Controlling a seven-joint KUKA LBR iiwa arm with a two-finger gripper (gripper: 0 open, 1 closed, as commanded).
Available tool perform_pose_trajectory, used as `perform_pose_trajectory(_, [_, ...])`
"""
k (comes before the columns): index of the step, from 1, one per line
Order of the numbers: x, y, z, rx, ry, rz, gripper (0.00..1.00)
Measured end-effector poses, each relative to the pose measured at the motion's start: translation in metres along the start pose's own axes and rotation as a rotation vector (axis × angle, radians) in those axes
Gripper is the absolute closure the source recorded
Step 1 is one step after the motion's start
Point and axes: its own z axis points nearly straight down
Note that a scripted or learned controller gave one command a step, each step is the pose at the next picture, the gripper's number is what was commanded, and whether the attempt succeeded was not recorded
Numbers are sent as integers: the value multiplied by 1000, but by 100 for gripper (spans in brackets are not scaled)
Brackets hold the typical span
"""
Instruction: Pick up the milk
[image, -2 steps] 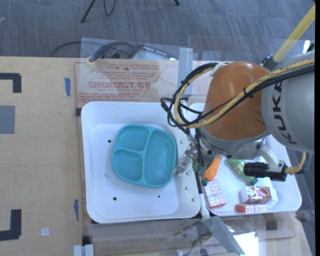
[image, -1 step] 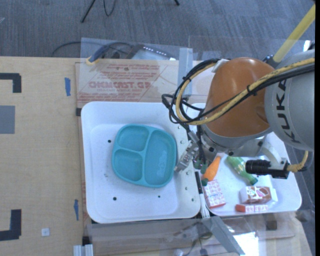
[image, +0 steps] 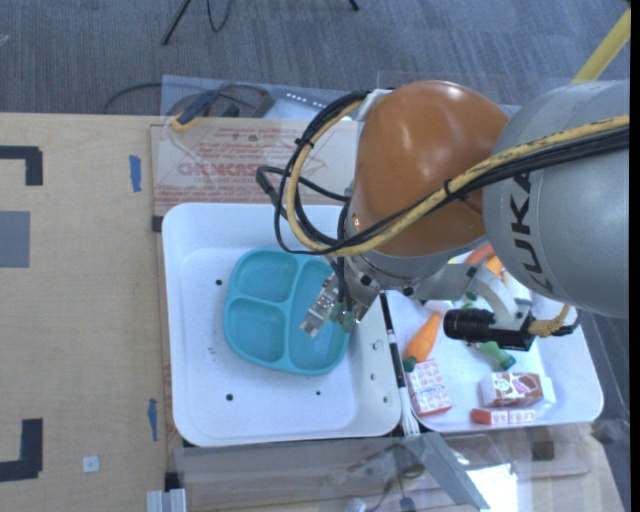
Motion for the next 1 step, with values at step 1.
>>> perform_pose_trajectory(1, [6,6,24,3,3,-377,100])
